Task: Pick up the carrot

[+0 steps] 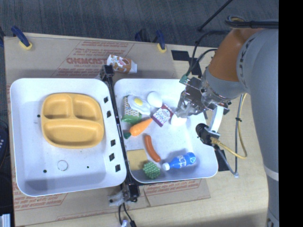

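Roughly in the left half of the right bin [204, 171], the carrot [140, 127] lies on the white floor, its orange body angled up toward the right and its green top pointing down-left toward the divider between the bins. Nothing grips it. Just above its green end sits a small printed packet [129, 109], and beside that a fried egg toy [138, 103] with a yellow yolk, then a white egg [154, 99] further right. A small purple-and-white carton [162, 115] rests just beside the carrot's tip (touching or nearly so; the view does not settle it). Below the carrot lies a red-orange sausage [152, 148], tilted, and below that a green bumpy vegetable [151, 170] next to a blue bottle [182, 161] with a white cap, lying on its side.

The tool [184, 110] hangs over the right part of the same bin, well apart from the carrot, above a small white object [178, 121]; whether its fingers are spread or closed cannot be told from this angle. The grey arm [246, 70] with its orange band reaches in behind it.

The left bin [23, 141] holds a yellow divided tray [72, 119]. On the cardboard-covered surface [71, 56] above the bins lies a small wrapped package [121, 63].
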Tool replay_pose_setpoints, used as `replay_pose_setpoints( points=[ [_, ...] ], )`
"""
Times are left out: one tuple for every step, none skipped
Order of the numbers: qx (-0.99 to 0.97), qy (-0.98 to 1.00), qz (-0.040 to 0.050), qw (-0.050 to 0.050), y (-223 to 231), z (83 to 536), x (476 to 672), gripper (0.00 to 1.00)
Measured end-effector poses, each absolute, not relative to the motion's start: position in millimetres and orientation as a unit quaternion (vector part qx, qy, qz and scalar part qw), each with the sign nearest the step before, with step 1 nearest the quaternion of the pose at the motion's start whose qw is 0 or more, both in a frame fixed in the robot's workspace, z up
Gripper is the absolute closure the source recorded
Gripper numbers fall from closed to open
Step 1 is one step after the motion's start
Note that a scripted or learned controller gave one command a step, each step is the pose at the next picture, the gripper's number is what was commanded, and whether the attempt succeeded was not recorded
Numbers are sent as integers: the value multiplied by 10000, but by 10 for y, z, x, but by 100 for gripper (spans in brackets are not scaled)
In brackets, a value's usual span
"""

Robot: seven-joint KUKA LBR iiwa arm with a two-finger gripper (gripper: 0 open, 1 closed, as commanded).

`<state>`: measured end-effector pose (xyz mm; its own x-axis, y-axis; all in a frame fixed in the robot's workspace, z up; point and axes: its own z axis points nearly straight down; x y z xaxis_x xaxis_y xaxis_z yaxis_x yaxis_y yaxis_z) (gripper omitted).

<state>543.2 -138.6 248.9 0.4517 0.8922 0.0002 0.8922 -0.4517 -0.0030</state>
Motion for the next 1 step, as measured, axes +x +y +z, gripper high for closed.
replay_pose_setpoints(
  points=[
    [-8517, -5240, 11, 18, -1382, 2486, 5431, 0]
  ],
)
